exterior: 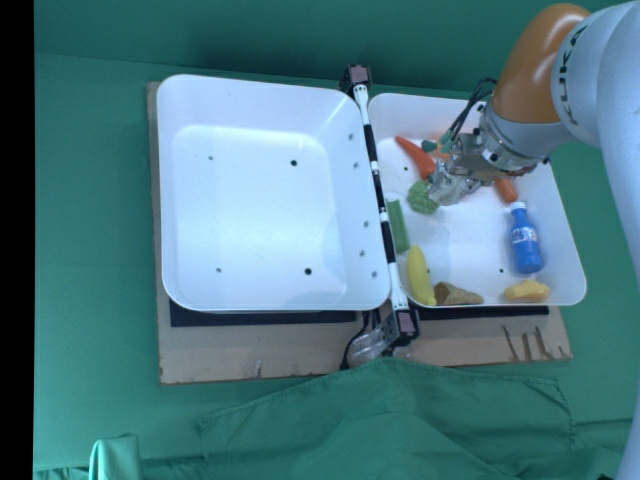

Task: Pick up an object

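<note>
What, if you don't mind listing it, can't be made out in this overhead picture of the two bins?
- The gripper in the right bin: too small and cluttered to tell whether it holds anything.
- The green leafy item: partly covered by the gripper, so contact is unclear.
- The orange item by the wrist: mostly hidden by the arm.
- The brown item beside the yellow banana: too small to identify.

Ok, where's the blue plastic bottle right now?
The blue plastic bottle lies in the right white bin near its right wall, just above the yellow-orange wedge.
</note>
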